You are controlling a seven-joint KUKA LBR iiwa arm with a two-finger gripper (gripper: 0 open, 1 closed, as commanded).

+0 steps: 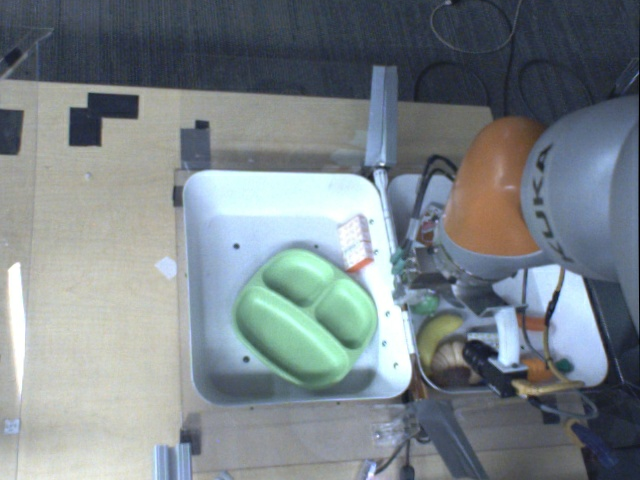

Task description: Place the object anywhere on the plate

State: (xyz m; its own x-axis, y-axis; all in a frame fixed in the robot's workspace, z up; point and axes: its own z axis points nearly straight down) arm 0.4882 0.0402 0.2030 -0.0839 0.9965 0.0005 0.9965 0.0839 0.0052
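Your green plate (305, 318), moulded into three compartments, sat in the left bin (210, 268), a little toward that bin's near right corner and turned at an angle to the walls. A small box (354, 242), white with orange and pinkish print, stood tilted against the left bin's right wall, just beside the plate's far right rim. It was off the plate, and you could not tell whether the two touched.

The arm (590, 198) came in from the right, and its orange band (495, 188) hung over the left part of the right bin (585, 353). The wrist hardware below the band sat close to the wall shared by the two bins. The jaws were tucked under the wrist among cables and brackets, so you could not tell how far apart they stood or whether anything was between them.

In the right bin's near left corner you had a rounded yellow-green thing (438, 334), with a brown thing (450, 363) touching it on the near side. Both were partly hidden by the arm, too much so to name them. Which of these loose things was meant for the plate could not be read from the view. The pale wooden worktop (90, 268) stretched away to the left of the bins.
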